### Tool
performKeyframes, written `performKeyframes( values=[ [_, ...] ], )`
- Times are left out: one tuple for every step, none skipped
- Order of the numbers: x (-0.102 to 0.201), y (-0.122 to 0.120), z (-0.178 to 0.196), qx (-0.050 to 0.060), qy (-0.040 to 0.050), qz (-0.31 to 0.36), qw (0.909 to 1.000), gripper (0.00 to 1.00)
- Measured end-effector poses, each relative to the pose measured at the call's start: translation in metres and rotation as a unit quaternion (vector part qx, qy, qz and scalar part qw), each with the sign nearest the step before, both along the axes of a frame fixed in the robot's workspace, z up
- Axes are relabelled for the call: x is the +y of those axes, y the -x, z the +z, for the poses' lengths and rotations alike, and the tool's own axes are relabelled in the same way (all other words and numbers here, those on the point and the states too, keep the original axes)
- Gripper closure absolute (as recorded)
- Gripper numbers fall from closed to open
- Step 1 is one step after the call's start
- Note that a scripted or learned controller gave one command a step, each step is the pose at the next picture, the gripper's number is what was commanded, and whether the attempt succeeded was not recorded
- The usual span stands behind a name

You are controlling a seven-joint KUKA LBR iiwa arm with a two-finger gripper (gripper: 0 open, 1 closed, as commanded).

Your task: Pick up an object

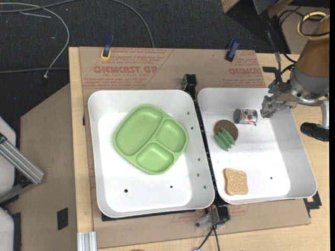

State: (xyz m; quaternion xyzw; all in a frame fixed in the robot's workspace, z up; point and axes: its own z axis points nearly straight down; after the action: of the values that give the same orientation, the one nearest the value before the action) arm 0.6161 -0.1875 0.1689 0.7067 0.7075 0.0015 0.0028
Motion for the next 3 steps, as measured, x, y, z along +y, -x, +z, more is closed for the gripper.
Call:
performKeyframes(
  values=[
    [-0.005,0.008,0.057,0.000,0.0003,-0.001,1.0000,1.00],
    [-0.005,0.007,0.080,0.001,-0.0001,0.000,1.0000,1.00],
    [0.052,0.012,0.067,0.004,-0.0025,0.002,1.0000,1.00]
  ],
)
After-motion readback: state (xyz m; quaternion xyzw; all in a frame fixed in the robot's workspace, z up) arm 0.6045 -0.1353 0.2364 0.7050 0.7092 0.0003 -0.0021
